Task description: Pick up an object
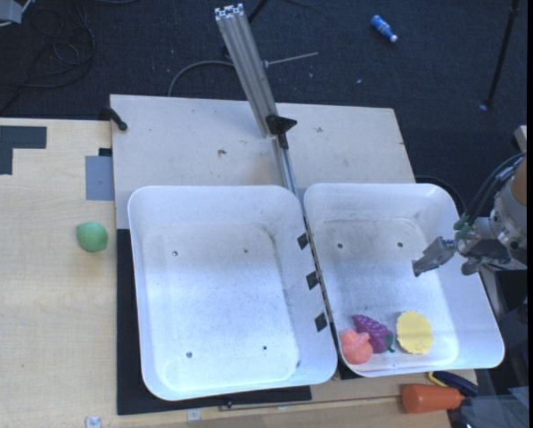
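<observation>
Camera view shows no readable writing, and the arm (516, 212) reaches in from the right so its gripper (445, 259) hangs over the right bin (382, 208) with fingers spread and nothing between them, well apart from the orange toy (356, 347), purple toy (373, 330) and yellow disc (414, 333) clustered by that bin's near wall.

Three small objects clustered at right bin's near edge: orange-pink lump (356, 347); purple grape-like piece (372, 330) touching it; flat yellow round piece (414, 333) just beside.
</observation>
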Robot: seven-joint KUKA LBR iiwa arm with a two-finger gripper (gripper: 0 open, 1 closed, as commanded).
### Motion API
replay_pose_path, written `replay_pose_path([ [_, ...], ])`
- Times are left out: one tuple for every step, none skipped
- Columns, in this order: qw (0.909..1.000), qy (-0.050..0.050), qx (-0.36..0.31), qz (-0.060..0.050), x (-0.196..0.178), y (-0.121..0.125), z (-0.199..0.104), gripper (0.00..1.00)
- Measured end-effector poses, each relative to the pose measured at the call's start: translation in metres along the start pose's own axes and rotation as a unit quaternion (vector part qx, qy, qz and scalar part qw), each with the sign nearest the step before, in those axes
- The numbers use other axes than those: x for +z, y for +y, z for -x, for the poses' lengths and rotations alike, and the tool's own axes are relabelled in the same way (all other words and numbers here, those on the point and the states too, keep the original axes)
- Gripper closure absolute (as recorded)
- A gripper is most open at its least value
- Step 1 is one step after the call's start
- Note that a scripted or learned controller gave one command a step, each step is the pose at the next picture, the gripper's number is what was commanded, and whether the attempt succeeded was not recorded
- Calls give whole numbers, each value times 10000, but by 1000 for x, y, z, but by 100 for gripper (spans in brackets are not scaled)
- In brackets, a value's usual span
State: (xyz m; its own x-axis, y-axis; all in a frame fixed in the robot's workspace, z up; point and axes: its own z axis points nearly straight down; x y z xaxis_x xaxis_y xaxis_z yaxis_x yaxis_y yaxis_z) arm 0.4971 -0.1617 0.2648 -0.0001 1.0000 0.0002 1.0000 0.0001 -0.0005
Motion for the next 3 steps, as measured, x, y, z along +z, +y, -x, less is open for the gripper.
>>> replay_pose_path([
  [10000,4,-1,-23,52,7,6,0],
  [10000,6,-4,-25,111,13,1,0],
  [10000,1,-2,-7,172,11,-2,0],
])
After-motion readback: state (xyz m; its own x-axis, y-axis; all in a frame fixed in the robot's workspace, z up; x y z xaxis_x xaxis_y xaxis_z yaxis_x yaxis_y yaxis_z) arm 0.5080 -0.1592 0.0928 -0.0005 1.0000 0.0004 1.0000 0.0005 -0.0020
